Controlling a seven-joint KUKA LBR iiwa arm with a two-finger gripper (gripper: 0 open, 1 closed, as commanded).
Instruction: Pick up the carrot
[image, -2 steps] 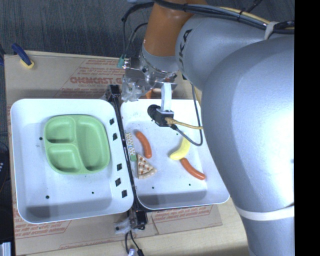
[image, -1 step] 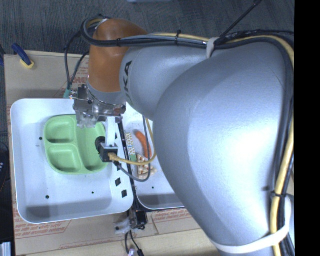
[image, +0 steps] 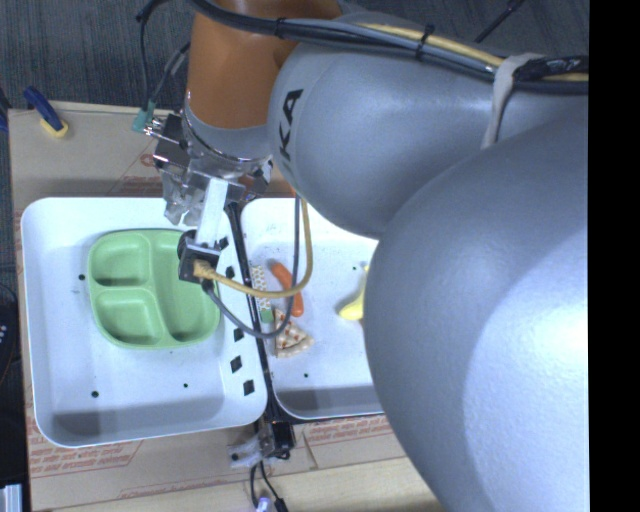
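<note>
The carrot (image: 285, 282), small and orange, lies in the right bin (image: 330, 400) close to the bin's left wall. My gripper (image: 182, 203) hangs over the far edge of the left bin (image: 60, 400), just above the green divided plate (image: 140, 290). It is to the left of the carrot and apart from it, and I see nothing in it. The wrist and cables hide part of the wall between the bins.
Beside the carrot lie a pale ridged piece (image: 262, 278), a tan wedge-shaped toy (image: 293, 342) and a yellow thing (image: 352, 305) partly hidden by the arm. The big grey arm covers most of the right bin. A blue and yellow tool (image: 45, 110) lies on the bench at far left.
</note>
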